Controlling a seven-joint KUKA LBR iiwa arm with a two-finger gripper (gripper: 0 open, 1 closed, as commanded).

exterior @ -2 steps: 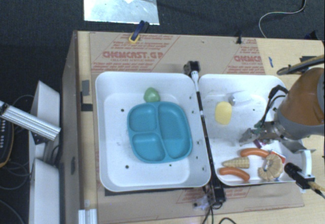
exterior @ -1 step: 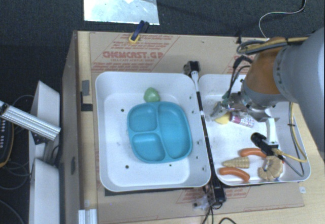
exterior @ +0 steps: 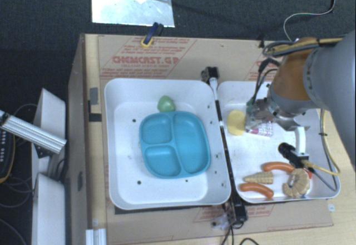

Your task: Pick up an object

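My gripper (exterior: 259, 118) is low in the right bin (exterior: 239, 91), near its back left part. Right under it lies a small clear packet with pink marks (exterior: 263, 129); whether the gripper touches it I cannot tell. A yellow rounded object (exterior: 236, 121) sits just to the left of the gripper, against the wall between the bins. The grey arm with its orange band (exterior: 292, 77) comes in from the right above the bin.
At the front of the right bin lie two orange sausages (exterior: 277, 166) (exterior: 257, 189), a tan ridged piece (exterior: 259, 178) and a beige cookie-like lump (exterior: 296, 183). The left bin (exterior: 125, 183) holds a blue divided plate (exterior: 174, 144) and a green ball (exterior: 166, 104).
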